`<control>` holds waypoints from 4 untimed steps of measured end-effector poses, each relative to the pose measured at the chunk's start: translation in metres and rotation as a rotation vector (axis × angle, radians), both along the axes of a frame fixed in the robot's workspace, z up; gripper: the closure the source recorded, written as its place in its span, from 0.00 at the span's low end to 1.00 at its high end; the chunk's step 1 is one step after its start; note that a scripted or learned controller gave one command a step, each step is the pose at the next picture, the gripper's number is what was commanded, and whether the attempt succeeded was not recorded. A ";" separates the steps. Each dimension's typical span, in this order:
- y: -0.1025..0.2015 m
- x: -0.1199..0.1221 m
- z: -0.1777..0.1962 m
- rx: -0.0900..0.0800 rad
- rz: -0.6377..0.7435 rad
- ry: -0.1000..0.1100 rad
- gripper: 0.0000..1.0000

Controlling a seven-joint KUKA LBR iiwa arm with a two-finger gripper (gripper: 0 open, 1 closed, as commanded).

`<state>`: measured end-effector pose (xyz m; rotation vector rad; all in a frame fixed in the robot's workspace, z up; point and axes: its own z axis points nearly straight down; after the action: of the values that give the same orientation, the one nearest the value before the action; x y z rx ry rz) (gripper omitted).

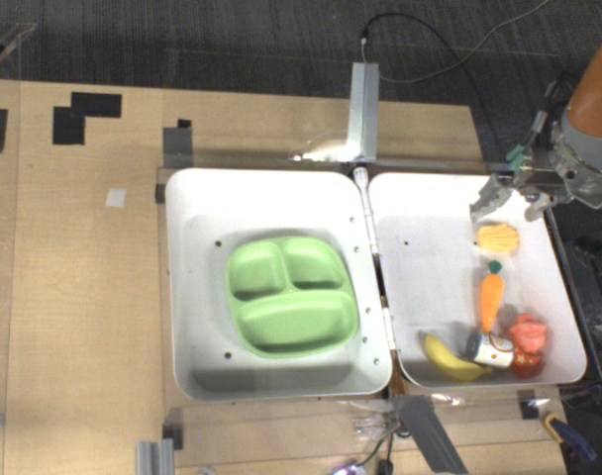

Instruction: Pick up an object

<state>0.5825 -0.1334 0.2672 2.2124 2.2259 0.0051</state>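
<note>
- A pale wooden desk carries two shallow white bins side by side, with dark carpet behind and a black cable trailing across it.
- The claw hovers over the right bin's far right corner, fingers spread apart, nothing between them.
- Just below it lies a yellow corn piece, long axis running left to right.
- Nearer, an orange carrot lies lengthwise, green tip pointing away toward the corn.
- At the near edge: a banana curving left to right, a small white item, a red-pink toy.
- The left bin holds a green divided plate.
- No writing is legible.
</note>
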 end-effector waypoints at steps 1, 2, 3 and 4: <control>0.018 0.026 0.002 0.001 -0.089 -0.002 0.00; -0.033 -0.017 -0.067 0.000 -0.122 0.001 0.00; -0.055 -0.050 -0.175 -0.002 0.236 -0.002 0.00; -0.055 -0.047 -0.164 -0.002 0.236 -0.009 1.00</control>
<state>0.5353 -0.1881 0.1033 1.9307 2.4651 0.0126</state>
